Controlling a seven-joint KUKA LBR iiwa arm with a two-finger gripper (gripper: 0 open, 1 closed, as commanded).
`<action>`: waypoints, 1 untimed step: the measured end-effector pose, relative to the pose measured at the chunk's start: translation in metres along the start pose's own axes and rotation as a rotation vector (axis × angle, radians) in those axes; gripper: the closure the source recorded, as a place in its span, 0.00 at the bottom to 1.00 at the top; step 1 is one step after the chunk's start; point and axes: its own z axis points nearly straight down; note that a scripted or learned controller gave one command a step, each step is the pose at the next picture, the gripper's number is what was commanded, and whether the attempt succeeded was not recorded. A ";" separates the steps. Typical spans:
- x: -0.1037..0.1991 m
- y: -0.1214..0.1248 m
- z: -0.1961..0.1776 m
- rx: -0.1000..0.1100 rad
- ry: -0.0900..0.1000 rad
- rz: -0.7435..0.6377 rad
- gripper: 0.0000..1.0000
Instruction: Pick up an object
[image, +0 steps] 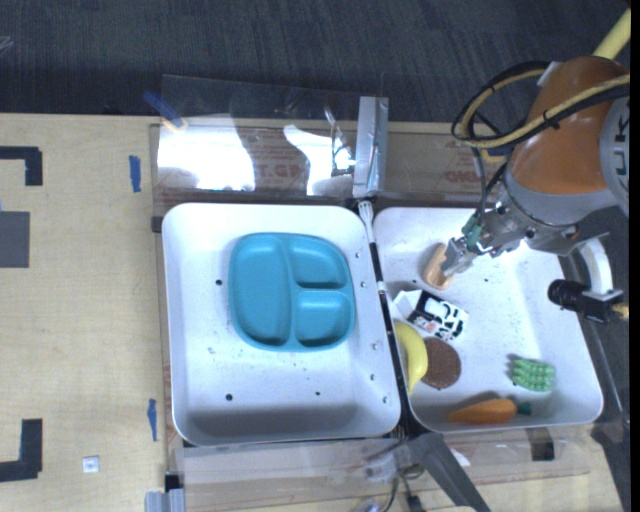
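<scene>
Tool (452, 262) grip unclear, touching one tan object (435, 266); one banana (412, 355), one carrot (483, 409) nearby.

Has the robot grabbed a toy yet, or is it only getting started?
Nothing looks picked up yet. The gripper is low in the right bin, right at a small tan piece, so reaching looks done. Whether it has grabbed the piece is too blurry to tell. Lifting is left. The banana, carrot and green toy lie untouched.

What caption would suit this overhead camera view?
Robot gripper reaches toward a small tan object in the right bin; blue tray sits left.
</scene>
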 end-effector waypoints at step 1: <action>0.013 0.065 0.006 0.000 0.000 0.113 1.00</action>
